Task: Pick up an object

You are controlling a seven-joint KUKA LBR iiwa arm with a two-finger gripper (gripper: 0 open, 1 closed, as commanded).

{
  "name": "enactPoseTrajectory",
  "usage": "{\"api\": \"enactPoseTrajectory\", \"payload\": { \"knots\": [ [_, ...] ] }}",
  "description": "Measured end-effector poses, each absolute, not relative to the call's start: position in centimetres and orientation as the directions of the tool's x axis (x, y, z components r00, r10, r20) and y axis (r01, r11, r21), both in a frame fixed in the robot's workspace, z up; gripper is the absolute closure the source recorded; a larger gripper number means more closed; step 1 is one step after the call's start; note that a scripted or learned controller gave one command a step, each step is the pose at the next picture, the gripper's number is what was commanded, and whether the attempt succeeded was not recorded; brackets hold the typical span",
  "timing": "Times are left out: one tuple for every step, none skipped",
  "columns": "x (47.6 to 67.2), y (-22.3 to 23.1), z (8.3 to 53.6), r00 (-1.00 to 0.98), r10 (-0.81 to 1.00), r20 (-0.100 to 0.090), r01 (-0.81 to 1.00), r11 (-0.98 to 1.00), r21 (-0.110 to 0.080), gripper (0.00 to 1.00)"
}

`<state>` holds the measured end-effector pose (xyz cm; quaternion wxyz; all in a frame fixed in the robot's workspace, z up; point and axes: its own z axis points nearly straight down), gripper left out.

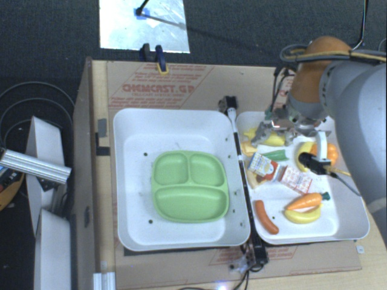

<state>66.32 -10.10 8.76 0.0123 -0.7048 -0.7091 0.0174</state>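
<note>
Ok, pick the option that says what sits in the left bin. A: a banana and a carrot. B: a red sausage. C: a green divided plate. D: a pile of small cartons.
C: the green divided plate lies alone in the left bin, while the carrot, the banana and the red sausage all lie in the right bin.

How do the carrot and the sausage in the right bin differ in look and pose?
The carrot is orange with a green stem end; the sausage is plain red-brown. The carrot lies across a yellow banana; the sausage lies directly on the right bin floor. The carrot runs nearly sideways; the sausage slants diagonally. Both are elongated toy foods near the bin's front.
</note>
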Motion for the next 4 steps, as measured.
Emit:
{"api": "enactPoseTrajectory", "payload": {
  "knots": [
    [62.3, -9.8, 9.0, 0.003, 1.000, -0.006, 1.000, -0.003, 0.012, 0.00],
    [66.3, -10.1, 8.7, -0.006, 1.000, -0.006, 0.999, 0.006, -0.042, 0.00],
    [65.8, -10.4, 9.4, -0.005, 1.000, -0.008, 0.998, 0.005, -0.060, 1.00],
    [59.7, -10.6, 19.9, 0.001, 1.000, -0.002, 1.000, -0.001, 0.010, 1.00]
  ]
}}
